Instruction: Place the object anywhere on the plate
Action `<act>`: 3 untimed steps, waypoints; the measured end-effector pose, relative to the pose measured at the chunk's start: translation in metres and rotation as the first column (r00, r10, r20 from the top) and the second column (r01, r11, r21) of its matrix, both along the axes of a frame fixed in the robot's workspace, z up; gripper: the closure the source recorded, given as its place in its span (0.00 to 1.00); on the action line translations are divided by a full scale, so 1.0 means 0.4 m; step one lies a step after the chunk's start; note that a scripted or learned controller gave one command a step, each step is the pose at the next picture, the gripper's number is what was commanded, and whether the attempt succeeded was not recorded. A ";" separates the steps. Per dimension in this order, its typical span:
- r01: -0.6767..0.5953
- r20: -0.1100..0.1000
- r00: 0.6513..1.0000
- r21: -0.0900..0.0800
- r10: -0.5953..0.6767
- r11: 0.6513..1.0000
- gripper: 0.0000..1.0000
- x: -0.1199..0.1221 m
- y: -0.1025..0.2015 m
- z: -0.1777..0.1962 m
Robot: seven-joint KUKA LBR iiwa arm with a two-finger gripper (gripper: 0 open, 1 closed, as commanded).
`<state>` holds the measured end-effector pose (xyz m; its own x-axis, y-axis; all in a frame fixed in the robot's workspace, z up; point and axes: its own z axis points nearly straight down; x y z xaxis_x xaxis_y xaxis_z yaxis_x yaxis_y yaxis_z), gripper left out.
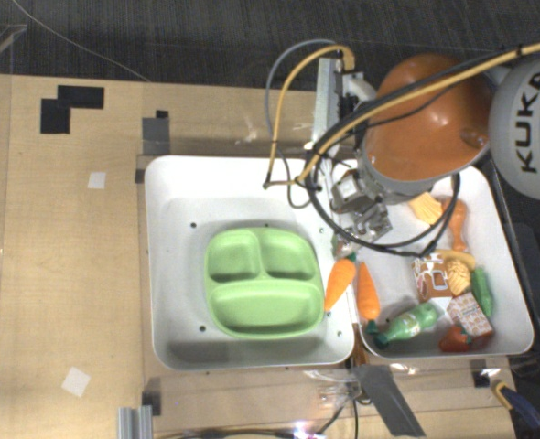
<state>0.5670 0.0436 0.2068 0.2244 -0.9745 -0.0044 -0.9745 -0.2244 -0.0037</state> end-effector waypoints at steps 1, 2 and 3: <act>-0.188 0.003 0.982 -0.003 0.188 0.982 1.00 -0.044 0.045 -0.054; -0.232 0.014 0.973 -0.005 0.232 0.973 1.00 -0.161 0.111 0.214; -0.454 0.009 0.891 -0.007 0.454 0.891 1.00 -0.198 0.153 0.542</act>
<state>0.4878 0.1046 0.4237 0.6427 -0.7661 0.0048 -0.7660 -0.6427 -0.0107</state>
